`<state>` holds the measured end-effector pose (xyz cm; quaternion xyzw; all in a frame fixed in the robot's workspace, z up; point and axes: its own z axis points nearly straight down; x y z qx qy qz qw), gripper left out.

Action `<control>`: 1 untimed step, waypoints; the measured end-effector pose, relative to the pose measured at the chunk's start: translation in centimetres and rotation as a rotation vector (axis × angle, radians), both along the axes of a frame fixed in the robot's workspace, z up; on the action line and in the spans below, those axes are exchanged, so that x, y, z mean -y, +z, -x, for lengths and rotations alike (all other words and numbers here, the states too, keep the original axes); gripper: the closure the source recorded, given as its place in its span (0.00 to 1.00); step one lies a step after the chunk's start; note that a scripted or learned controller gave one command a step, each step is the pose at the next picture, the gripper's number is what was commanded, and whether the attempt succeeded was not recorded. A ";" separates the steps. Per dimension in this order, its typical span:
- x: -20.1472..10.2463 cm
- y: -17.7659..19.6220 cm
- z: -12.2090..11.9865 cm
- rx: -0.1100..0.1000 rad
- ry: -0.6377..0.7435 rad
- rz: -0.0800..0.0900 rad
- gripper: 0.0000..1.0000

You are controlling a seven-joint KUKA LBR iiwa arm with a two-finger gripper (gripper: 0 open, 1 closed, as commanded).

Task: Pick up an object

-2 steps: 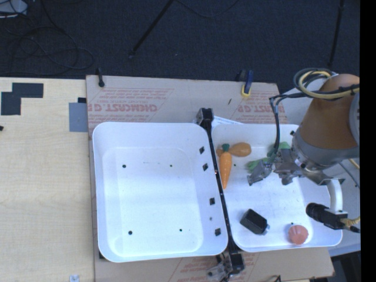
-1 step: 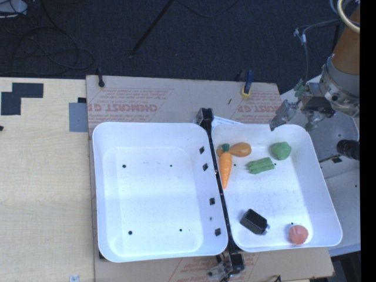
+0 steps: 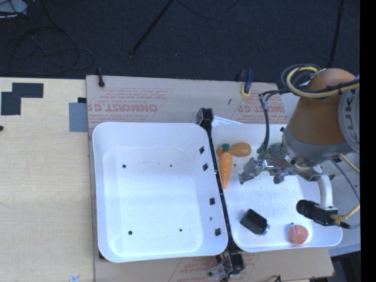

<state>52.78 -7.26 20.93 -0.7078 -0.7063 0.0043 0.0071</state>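
Reaching in from the right, the grey arm with its orange band is seen over the right bin, one of two shallow white bins set side by side on the table. The claw is held low over the upper middle of that bin, pointing toward the divider between the bins; whether it is spread or pressed together cannot be told from this slanted view, and nothing is seen pinched in it. Just to the left of the claw, a toy carrot is laid upright along the bin's left wall, its green top uppermost. Close beside the carrot's top, a small orange-brown oval piece is placed near the bin's upper edge. A black block is set lower down in the same bin, tilted, well apart from the claw. A round pink-red piece is found near the bin's lower right corner, beside a black cylindrical part of the arm's fittings. The left bin is shown with only small dark marks on its floor. A cardboard sheet with red printing is spread beneath both bins.
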 end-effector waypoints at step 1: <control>2.4 20.1 -2.2 0.032 0.003 0.007 0.00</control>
